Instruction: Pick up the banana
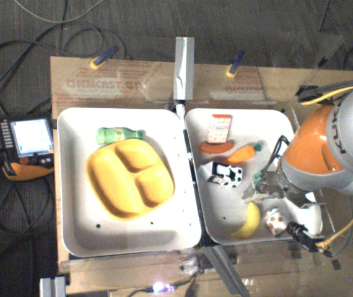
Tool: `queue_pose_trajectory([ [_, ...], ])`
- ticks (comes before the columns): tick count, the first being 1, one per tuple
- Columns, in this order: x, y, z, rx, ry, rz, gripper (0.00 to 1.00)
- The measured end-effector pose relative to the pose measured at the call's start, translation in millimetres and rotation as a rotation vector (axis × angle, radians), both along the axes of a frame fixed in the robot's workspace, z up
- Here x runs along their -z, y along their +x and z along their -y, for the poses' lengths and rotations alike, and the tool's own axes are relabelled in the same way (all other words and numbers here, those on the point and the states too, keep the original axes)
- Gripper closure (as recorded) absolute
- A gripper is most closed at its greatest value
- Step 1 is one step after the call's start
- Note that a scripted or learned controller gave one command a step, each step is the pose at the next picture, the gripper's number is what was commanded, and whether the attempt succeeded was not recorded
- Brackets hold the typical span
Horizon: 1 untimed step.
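Banana (248,221) lies at the near wall of the right bin (275,117), just below my jaws (258,187); whether my jaws are open or closed, I cannot tell. Carrot (243,154), sausage (217,146) and cow toy (226,174) crowd the far half. Left bin (77,228) holds a yellow divided plate (130,178) and a green bottle (119,134). Desk (102,82) stands on dark carpet (71,17) with cables.
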State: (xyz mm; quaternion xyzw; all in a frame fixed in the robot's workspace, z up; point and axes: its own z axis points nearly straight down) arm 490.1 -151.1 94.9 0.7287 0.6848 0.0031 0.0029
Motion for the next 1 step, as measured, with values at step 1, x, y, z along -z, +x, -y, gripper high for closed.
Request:
queue_pose_trajectory([
  [1, -51.0, 67.5, -33.8, -0.072, -0.002, -0.012, 1.0],
])
